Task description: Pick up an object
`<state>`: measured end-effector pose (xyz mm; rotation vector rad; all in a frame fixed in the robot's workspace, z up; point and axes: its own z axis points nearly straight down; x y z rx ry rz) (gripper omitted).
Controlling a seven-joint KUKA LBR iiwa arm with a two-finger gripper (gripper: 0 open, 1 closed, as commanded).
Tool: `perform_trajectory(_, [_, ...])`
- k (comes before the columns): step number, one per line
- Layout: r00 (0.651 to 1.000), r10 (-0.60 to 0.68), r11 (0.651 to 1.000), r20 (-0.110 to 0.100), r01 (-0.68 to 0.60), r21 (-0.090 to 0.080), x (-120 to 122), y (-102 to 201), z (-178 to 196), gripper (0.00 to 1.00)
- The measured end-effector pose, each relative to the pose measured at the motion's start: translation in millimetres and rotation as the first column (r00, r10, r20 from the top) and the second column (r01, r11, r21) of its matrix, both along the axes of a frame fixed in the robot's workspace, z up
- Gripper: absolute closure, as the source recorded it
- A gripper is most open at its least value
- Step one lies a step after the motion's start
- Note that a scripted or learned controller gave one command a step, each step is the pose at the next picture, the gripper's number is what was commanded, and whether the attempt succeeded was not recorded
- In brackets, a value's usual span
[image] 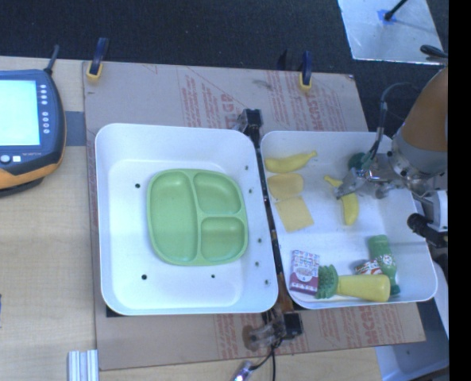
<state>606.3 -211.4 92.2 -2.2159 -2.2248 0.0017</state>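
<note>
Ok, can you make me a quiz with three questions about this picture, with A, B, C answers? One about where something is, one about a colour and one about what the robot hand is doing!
1. Where is the green plate?
A. In the left bin
B. In the right bin
C. On the floor

2. What colour is the banana?
A. Red
B. Yellow
C. Blue

3. Where is the gripper now?
A. Over the green plate
B. Over the tablet
C. Low in the right bin, by a small yellow piece

Answers:
1. A, the plate lies in the middle of the left bin.
2. B, the banana at the top of the right bin is yellow.
3. C, the gripper sits at the upper right of the right bin, just above the yellow piece.
</note>
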Motion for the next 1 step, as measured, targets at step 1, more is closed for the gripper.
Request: perform_trajectory(1, [1.0,0.003,1.0,-0.003,-0.003,-0.001,-23.4,42.6,-0.6,0.0])
